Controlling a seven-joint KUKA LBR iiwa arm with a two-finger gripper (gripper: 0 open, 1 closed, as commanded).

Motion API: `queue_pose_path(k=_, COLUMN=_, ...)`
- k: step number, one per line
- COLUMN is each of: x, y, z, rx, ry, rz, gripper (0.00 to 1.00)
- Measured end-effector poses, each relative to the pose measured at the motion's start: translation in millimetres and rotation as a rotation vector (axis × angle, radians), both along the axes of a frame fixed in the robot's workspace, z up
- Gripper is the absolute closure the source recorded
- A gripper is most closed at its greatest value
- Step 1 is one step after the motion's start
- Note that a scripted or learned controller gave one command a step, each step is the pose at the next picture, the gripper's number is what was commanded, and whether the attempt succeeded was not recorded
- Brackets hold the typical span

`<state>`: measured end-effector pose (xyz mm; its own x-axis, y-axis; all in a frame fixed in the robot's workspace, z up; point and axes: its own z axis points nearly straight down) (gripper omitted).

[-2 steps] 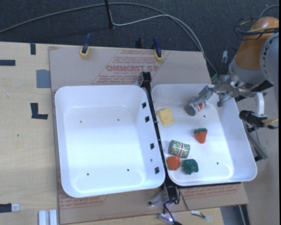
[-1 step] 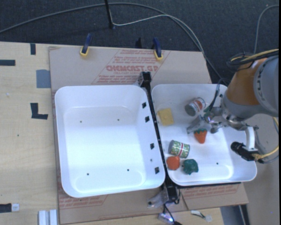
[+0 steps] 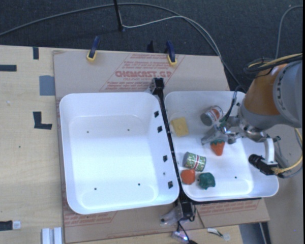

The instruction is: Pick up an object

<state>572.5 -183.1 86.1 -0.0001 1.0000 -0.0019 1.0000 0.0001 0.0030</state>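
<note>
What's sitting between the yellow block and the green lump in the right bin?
In the camera view, the small green-labelled can lies on its side between the yellow block and the green lump; an orange-red ball sits just left of that line.

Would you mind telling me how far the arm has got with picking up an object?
Done: the gripper has reached into the right bin, low over the orange-red toy. In hand: nothing visibly lifted; a grasp cannot be confirmed. Left: securing and raising one item. The small can, yellow block and green lump lie untouched.
</note>
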Motion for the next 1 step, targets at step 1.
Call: queue_pose_path(k=1, x=-5.1, y=-5.6, z=0.0, rx=0.001, ry=0.000, rz=0.001, gripper=0.00)
